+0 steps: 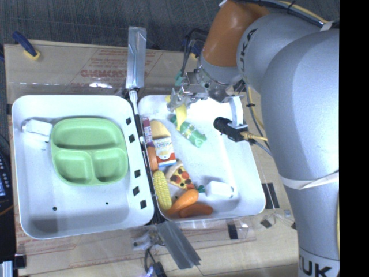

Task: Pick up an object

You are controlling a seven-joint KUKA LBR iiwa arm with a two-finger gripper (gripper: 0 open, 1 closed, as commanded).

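My gripper [183, 94] hangs over the far left corner of the right bin [245, 172]. Right under it lies a yellow banana-like piece [180, 116], with a green bottle [194, 133] just to its right. The wrist hides the place where gripper and yellow piece meet, so whether they touch is unclear. Along the bin's left wall lie a bottle with an orange label [163, 148], a corn cob [162, 190] and a pizza slice [179, 178]. A carrot [184, 199], a red sausage [196, 210] and a white block [219, 189] sit at the near end.
The left bin [34, 212] holds a green divided tray [89, 150] and a small white object [37, 127] at its far left. A metal strip [136, 56] stands up behind the divider between the bins. The arm's grey body [294, 97] covers the right side.
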